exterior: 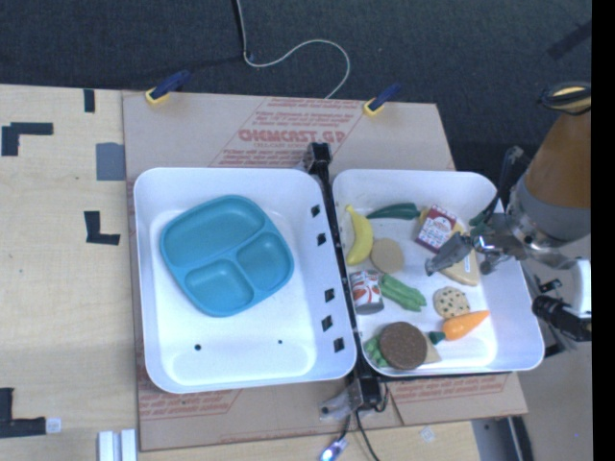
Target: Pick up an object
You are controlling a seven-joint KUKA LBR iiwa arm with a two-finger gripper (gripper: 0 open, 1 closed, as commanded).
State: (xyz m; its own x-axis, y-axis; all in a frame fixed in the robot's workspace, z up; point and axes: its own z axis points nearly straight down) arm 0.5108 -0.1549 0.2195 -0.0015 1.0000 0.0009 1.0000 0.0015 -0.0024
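Far left: light wooden surface [48, 286] with a few black tape marks. Next over, a cardboard sheet [288, 133] with red lettering, clipped at its back corners by two clamps [168, 86], plus a thin white cable [298, 51] looping on the dark floor behind.

On the cardboard, the left bin [154, 286], holding just a blue divided plate [226, 253] lying flat toward its back-left.

Then the right bin [509, 349], butted up against the first and packed with toy food, so plenty to grab. Along its left wall: a banana [358, 235], with a small can [366, 292] in front of it. A bit further right: a long dark green veggie [394, 211] at the back, a tan disc [387, 254] just beside the banana, a green pod [402, 292] next to the can, and a brown burger-looking thing [402, 345] at the front edge. Past those: a red packet [435, 229] near the back, a chocolate chip cookie [450, 302] mid-bin, and a carrot [463, 325] just in front of the cookie.

Over the right half of that bin: the claw [469, 255], spread fairly wide with nothing gripped, hanging right above a pale cheese wedge [463, 275]. Can't tell whether touching it or not.

Far right: the arm [562, 181], orange band and all.
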